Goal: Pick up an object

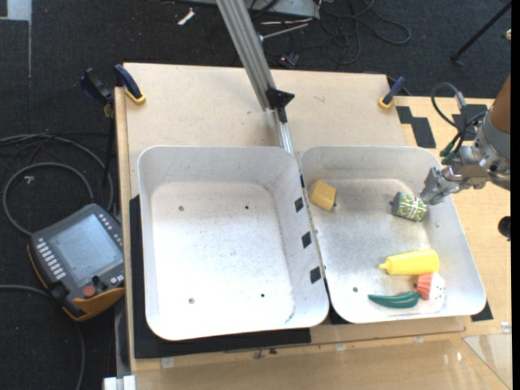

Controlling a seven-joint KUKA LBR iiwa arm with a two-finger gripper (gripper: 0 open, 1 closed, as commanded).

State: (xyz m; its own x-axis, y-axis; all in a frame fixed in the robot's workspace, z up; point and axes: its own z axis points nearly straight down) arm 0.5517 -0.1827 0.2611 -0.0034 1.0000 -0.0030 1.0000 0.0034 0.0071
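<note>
gripper (432, 187) sits right against the green bundled veggie toy (409, 206), can't tell its state or any hold; toy looks light, kinda squishy, so pinch across its banded middle

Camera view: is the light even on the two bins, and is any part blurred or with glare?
Camera view: the light is soft and even on the left bin and the right bin, with only faint shadows under the objects; a pale glare lies at the lower right corner; the gripper beside the green bundle looks slightly blurred.
</note>
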